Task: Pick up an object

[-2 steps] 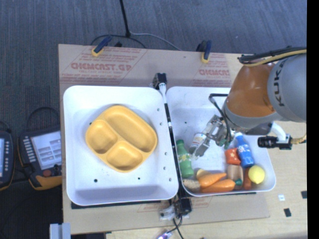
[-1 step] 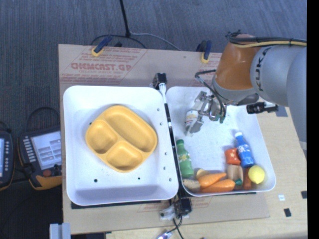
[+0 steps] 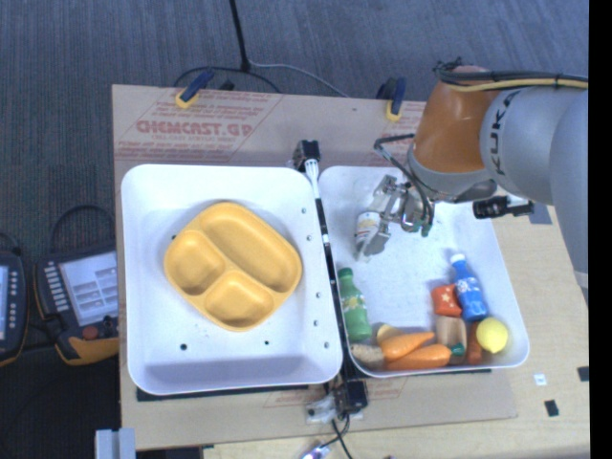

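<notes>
Bins sit side by side on the surface (image 3: 143, 122). The left bin (image 3: 153, 352) holds a yellow tray (image 3: 232, 266). The right bin (image 3: 502, 266) holds a green bottle (image 3: 353, 304) along its left wall, carrots (image 3: 414, 349) at the near edge, then a red item (image 3: 446, 300), a blue bottle (image 3: 468, 287) and a lemon (image 3: 491, 335). All look light and rigid; the smooth bottles may slip, so grip across the body. The arm (image 3: 497, 142) reaches in from the right, wrist bent down over the far half of the right bin. The claw (image 3: 375, 232) seems to have a small pale object (image 3: 368, 225) at its fingers; whether it grips it, I cannot tell.
</notes>
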`<state>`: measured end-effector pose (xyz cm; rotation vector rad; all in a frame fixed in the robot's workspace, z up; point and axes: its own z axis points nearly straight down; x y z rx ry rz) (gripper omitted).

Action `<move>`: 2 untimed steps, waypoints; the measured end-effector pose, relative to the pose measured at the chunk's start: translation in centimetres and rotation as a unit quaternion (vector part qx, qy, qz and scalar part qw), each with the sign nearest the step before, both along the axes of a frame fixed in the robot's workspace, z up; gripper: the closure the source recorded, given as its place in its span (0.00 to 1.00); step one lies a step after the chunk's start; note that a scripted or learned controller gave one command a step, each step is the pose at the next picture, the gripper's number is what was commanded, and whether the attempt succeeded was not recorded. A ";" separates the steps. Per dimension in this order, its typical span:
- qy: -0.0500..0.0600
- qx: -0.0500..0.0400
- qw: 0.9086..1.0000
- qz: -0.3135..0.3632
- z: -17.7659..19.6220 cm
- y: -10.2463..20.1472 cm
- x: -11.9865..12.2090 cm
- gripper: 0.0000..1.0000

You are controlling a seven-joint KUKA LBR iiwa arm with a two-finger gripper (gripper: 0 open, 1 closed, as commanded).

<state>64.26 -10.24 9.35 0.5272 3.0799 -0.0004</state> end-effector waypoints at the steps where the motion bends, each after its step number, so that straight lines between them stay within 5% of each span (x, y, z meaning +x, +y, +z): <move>1: 0.000 0.006 0.974 -0.228 0.0 1.0 1.3 0.00; 2: 0.006 0.002 0.992 -0.127 9.2 7.9 1.5 0.00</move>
